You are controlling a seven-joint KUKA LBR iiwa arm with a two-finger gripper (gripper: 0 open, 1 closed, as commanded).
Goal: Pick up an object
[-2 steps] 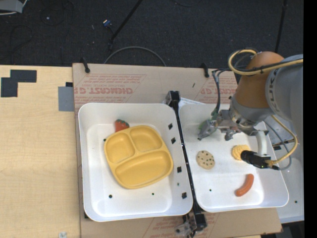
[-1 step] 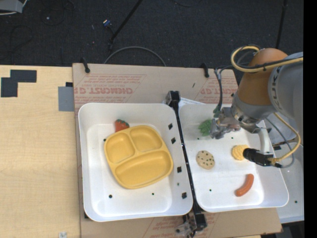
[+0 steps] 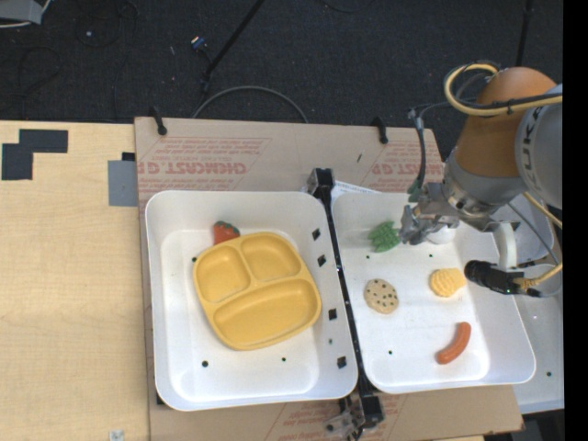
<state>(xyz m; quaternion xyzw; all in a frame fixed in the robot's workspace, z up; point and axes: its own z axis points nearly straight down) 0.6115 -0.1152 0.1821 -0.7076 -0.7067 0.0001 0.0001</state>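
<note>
Tabletop [image 3: 73,274], right bin [image 3: 496,356] | your tool [image 3: 415,228] just right of green toy [image 3: 384,238] | tool state: cannot tell.

Dark carpeted floor [image 3: 303,35] across top, black cables [image 3: 248,99] trailing over it; light wooden bench top [image 3: 64,301] at left, dark grey patches [image 3: 37,150] on it; brown cardboard sheet [image 3: 248,159] with red print lying on bench; even overhead light.
</note>
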